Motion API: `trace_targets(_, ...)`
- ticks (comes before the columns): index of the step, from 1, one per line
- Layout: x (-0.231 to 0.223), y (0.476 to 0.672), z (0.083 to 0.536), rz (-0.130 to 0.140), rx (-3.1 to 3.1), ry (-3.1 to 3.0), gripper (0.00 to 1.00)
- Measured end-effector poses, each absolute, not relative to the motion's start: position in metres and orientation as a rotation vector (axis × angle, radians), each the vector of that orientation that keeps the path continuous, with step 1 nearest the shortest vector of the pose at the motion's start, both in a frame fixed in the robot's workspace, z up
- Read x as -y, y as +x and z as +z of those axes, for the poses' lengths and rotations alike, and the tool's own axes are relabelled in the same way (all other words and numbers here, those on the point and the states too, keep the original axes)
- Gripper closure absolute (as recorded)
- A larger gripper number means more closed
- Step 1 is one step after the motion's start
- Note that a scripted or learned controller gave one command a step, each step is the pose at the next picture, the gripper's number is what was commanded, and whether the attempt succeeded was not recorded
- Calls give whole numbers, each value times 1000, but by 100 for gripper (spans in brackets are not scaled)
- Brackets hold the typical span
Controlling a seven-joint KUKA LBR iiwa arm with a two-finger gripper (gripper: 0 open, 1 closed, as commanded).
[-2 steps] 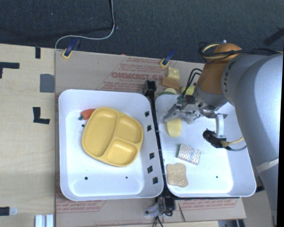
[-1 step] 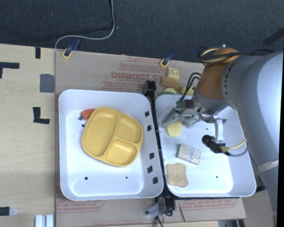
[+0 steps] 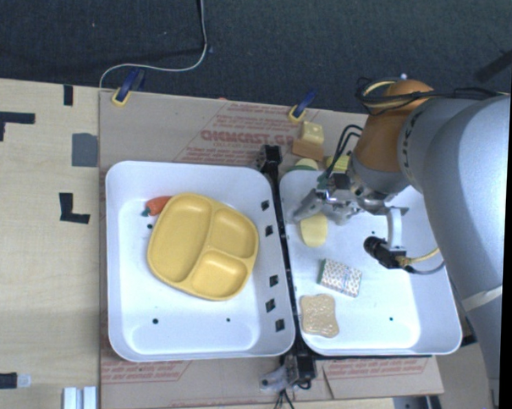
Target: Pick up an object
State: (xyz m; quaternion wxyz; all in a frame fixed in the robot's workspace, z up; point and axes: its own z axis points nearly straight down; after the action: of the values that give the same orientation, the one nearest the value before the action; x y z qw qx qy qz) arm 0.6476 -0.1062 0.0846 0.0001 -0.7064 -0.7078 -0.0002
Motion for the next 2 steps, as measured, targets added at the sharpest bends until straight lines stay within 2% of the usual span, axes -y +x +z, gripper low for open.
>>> trace_targets(1, 104, 660, 84, -1, 2223, -2219, 0)
trace_targets(2, 113, 645, 85, 2, 2223, -2222, 0)
